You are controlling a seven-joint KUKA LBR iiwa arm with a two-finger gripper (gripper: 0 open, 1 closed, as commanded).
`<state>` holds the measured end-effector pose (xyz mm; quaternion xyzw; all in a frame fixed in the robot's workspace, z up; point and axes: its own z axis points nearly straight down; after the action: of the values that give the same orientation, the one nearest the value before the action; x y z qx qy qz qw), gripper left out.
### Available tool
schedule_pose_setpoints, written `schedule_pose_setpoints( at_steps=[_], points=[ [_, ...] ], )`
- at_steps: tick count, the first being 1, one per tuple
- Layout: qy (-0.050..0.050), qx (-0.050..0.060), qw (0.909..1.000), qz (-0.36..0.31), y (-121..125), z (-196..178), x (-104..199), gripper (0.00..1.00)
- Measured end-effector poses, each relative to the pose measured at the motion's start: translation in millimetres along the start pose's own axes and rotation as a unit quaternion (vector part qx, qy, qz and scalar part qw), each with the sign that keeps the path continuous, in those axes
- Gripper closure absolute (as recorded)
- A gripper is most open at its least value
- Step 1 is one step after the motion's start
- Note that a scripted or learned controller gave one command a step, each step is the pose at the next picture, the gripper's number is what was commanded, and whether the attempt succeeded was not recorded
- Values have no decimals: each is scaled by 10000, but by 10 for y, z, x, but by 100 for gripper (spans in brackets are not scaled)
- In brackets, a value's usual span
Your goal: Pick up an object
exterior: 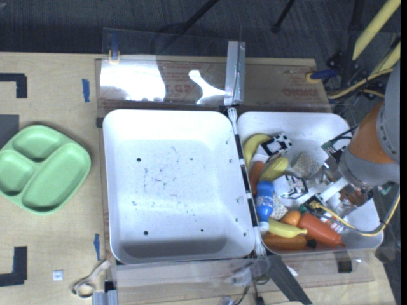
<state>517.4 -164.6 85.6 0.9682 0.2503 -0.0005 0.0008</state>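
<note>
Locate the gripper (325, 186) low over the right bin (318, 121), above the heap of toy food, and treat its grip state as impossible to tell from this view. Just below it, toward the bin's near wall, find the likeliest target, the orange carrot (321, 231), lying on its side, touching the small banana (286, 229) and near the blue bottle (264, 200). Expect a light, probably stiff and smooth plastic piece, not fragile but prone to slipping along its taper; take hold across the thick middle, square to its long axis, clear of the neighbouring pieces.
</note>
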Motion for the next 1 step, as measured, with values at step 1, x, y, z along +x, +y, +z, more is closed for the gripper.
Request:
schedule_pose_setpoints(
  at_steps=[1],
  points=[
    [0,2,10000,-9,-6,-108,7,100]
  ],
)
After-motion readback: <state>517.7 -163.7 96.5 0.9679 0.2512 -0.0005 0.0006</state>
